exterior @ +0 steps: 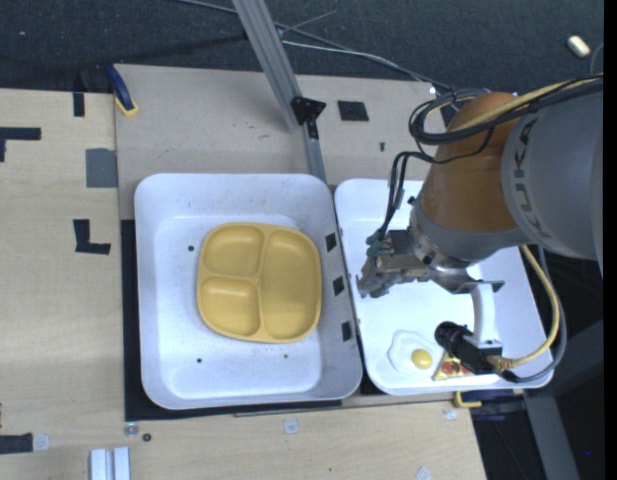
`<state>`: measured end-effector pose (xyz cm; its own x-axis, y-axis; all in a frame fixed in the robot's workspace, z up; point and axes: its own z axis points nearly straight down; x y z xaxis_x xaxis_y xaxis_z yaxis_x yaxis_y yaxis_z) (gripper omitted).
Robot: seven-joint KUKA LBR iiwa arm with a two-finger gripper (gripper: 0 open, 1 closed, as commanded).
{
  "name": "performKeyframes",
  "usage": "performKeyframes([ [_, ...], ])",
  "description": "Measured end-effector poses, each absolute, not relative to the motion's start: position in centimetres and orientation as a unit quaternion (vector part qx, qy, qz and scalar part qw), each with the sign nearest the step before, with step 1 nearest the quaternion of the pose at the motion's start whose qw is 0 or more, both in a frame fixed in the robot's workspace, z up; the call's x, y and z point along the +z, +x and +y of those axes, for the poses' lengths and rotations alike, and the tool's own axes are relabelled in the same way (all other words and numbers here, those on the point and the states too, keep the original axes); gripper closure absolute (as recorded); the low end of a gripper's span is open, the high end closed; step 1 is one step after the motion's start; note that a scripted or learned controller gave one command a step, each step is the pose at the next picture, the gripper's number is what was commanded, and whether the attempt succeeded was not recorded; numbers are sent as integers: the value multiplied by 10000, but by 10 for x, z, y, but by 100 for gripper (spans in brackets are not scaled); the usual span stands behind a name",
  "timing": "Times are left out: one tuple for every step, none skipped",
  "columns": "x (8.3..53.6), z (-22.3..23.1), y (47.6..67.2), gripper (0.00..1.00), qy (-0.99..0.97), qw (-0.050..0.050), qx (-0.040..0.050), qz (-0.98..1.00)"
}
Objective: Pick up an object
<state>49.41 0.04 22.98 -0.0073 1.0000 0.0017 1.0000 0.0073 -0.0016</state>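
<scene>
Two likely picks, neither lifted yet by my reading. My claw point(372, 275) sits low in the right bin point(360, 208), centre right of frame, close to that bin's left wall. Whether it is spread or pressed together I cannot tell, and I see nothing caught in it. Yellow plate point(259, 281) lies flat mid left bin point(168, 268), well apart from me. Egg point(410, 352) rests near the right bin's lower edge, just below the claw. Red scrap point(446, 371) is beside the egg, too small to name. Grasp and lift both remain to do.
</scene>
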Motion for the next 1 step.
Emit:
performKeyframes([
  [236, 59, 498, 100, -7041, 12, 3, -7101],
])
